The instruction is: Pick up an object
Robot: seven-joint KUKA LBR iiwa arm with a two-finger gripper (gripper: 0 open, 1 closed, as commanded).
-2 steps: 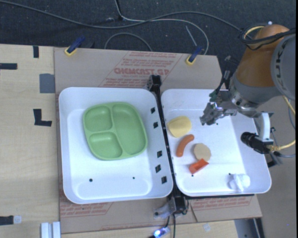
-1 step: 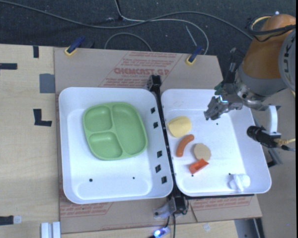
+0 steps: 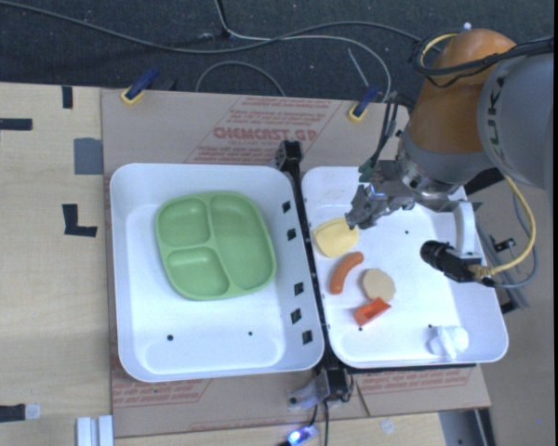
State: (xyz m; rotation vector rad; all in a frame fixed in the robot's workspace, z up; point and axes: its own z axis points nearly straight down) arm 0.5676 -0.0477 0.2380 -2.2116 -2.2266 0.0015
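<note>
From the overhead camera I see 2 shallow white bins side by side on the desk (image 3: pixel 37 277), and I take the right bin (image 3: pixel 488 337) as my landmark. The arm (image 3: pixel 465 91), grey with an orange band, comes in over that bin's far right corner. Its hand (image 3: pixel 361 214) hangs low over the bin's far left part, right at the top edge of a pale yellow piece (image 3: pixel 335 240); I cannot tell whether the hand is spread or pressed together, nor whether it touches the piece.

The yellow piece lies against the bin's left wall. Just nearer the bin's middle lies an orange sausage-shaped piece (image 3: pixel 345 271), tilted. Beside it, toward the bin's centre, sits a round tan piece (image 3: pixel 378 284), and touching the tan piece's near edge is a small red piece (image 3: pixel 371 312). A small white object (image 3: pixel 446 341) rests in the bin's near right corner. A black fitting (image 3: pixel 451 260) with a cable hangs over the bin's right side.

To the left of the right bin, the left bin (image 3: pixel 135 342) holds a green plate (image 3: pixel 214 244) with 3 compartments.
</note>
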